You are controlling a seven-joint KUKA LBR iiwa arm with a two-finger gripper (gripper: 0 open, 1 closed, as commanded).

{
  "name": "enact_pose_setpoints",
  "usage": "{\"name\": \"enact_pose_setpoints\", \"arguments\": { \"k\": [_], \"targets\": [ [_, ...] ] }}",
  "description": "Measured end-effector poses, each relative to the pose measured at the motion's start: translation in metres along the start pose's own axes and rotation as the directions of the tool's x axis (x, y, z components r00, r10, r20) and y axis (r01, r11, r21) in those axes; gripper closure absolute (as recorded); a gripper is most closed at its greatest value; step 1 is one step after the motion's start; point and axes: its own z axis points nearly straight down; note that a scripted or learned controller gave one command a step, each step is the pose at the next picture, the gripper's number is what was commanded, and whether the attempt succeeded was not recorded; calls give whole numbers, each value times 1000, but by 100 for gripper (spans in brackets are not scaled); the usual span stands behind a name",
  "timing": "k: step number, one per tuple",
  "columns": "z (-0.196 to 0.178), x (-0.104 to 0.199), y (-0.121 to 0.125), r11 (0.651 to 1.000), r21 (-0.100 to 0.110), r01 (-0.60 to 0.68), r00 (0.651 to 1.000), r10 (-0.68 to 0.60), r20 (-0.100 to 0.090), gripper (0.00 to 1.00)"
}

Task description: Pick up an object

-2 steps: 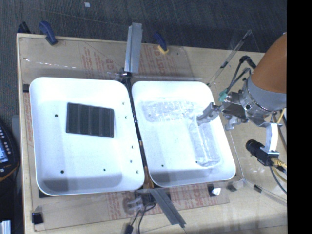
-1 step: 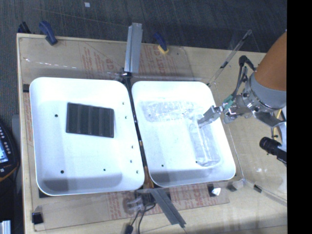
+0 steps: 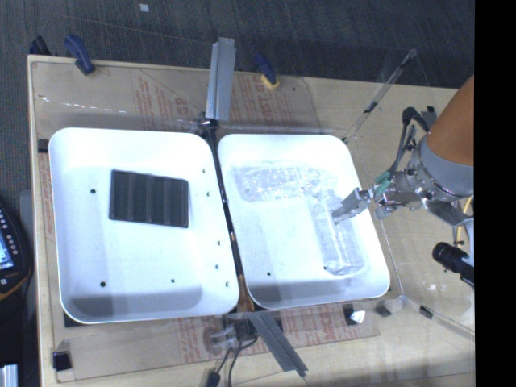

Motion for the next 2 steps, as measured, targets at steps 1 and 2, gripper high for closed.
{"name": "enact_pose_setpoints", "arguments": {
  "k": [1, 2],
  "targets": [
    [35, -1, 9, 989, 1, 149, 989, -149, -1, 0],
    [42, 0, 9, 980, 0, 199, 980, -199, -2, 0]
  ]
}}
